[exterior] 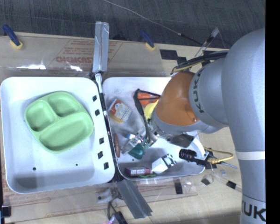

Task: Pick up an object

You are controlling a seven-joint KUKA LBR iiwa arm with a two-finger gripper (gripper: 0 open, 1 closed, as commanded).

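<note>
My gripper is low in the right bin, near its middle. A small teal object lies right under its tip, touching it or very close; a hold on it cannot be made out. A small orange and white packet lies up and to the left of the gripper. A yellow object is partly hidden behind the orange wrist band. A dark bar with a label lies along the bin's front wall.
The left bin holds a green divided plate. In the right bin, a thin brown stick lies by the left wall, a black and red item at the back, and a white and black piece near the front. The arm covers the bin's right half.
</note>
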